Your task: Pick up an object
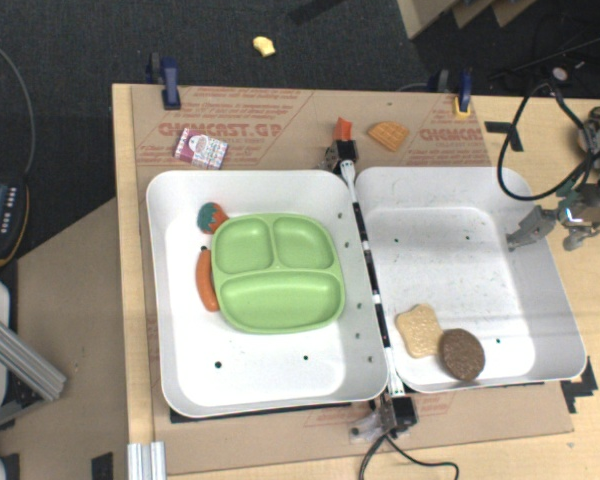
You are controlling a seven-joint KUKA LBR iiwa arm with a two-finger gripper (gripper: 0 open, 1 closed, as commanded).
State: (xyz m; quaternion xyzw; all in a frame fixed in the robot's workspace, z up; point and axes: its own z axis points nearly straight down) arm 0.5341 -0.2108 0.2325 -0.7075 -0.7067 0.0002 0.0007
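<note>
left bin (180, 268) — green plate (276, 273) | right bin (540, 298) — brown disc (462, 353)

Grey metal tool (536, 226) at right edge; black cable (510, 153) looped above; silver hardware w/ wiring behind.

At the frame's right edge, the robot's end effector (536, 226) reaches in low from the right, a grey, angular tip pointing left. Metal wrist hardware sits just behind it, trailed by black cabling. Its grip cannot be made out.
</note>
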